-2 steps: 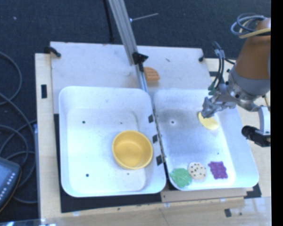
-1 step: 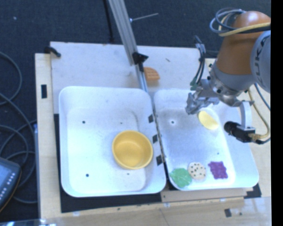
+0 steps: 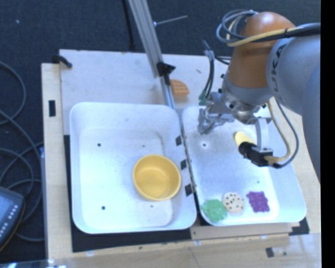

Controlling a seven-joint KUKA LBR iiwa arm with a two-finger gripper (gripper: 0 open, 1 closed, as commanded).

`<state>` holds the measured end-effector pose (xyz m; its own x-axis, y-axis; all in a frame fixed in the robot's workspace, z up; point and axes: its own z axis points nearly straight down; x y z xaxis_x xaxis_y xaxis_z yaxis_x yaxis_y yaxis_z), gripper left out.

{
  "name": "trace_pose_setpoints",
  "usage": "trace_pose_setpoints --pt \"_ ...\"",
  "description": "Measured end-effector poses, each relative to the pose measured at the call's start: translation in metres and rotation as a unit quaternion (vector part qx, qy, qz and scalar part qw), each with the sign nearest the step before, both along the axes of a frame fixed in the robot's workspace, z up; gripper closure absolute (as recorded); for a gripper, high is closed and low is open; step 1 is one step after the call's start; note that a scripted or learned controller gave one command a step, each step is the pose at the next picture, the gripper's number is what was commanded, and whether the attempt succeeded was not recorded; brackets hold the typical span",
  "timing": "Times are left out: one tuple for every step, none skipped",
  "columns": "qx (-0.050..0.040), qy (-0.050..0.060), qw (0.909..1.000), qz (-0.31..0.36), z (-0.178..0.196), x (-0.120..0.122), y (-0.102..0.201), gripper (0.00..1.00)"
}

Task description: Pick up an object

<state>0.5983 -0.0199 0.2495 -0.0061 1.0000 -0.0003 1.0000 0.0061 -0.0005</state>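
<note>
Bowl (image 3: 156, 176), yellow, sits upright in the left bin (image 3: 89, 149), toward that bin's lower right and close to the divider (image 3: 185, 149) between the two bins. It looks light, rigid and smooth-walled; a grip across the rim would probably suit it better than one on the curved outside, which may slip.

Right of the divider, in the right bin (image 3: 290, 200), three small flat pieces lie in a row along the near edge: a green piece (image 3: 214, 210) nearest the divider, a spotted cookie (image 3: 232, 202) beside it, and a purple piece (image 3: 258, 201) farthest from the divider. All three look light and thin, so they offer little height to grasp; the fingers would likely need to close low, across the narrow width.

Gripper (image 3: 205, 126) hangs just right of the divider, over the far part of the right bin, with nothing visible between its fingers; whether they are spread or pressed together cannot be told. A yellow item (image 3: 243, 137) lies farther right of the divider, partly hidden behind the arm (image 3: 279, 54). An orange object (image 3: 179, 88) rests on the bench beyond the divider's far end.
</note>
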Motion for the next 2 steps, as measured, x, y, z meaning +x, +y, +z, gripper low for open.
trace_pose_setpoints --pt "0.0003 0.001 1.0000 0.000 -0.012 0.005 0.048 1.00" --pt "0.0005 -0.001 1.0000 0.000 -0.019 0.014 0.104 1.00"
